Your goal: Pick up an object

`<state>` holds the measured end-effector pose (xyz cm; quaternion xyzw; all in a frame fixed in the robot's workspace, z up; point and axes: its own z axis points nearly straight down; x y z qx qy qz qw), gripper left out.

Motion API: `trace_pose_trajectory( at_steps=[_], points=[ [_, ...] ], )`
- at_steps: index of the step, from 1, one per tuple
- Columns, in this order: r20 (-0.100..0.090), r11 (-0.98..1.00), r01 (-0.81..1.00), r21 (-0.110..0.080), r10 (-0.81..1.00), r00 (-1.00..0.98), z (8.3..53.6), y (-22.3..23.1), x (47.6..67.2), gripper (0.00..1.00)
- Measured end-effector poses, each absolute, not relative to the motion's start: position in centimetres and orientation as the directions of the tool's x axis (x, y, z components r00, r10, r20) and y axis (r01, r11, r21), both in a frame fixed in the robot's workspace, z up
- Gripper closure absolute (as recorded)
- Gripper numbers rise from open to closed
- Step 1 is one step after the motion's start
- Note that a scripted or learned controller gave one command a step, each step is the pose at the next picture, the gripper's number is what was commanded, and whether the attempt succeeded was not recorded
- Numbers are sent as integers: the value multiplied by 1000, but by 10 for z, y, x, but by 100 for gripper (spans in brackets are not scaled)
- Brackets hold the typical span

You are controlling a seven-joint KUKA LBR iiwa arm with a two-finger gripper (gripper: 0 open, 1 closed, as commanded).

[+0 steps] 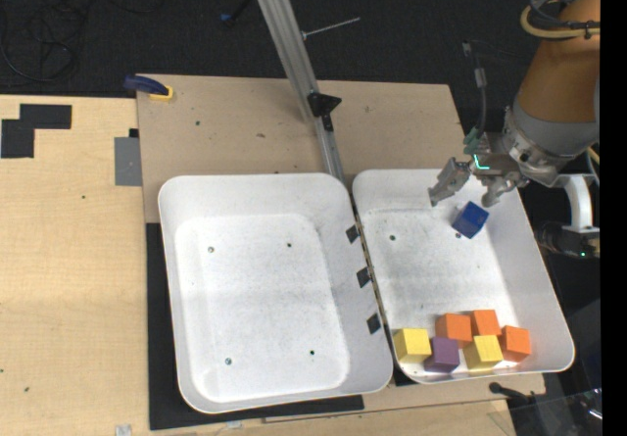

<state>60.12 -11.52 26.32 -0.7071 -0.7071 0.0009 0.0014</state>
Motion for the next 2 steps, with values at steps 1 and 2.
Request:
trace_pose_trajectory(
  at_steps=[1,2],
  points=[
    [1,0,1000,-8,1000,0,218,-114,595,0],
    [1,-2,1000,-9,1000,2,174,-115,593,0]
  ],
)
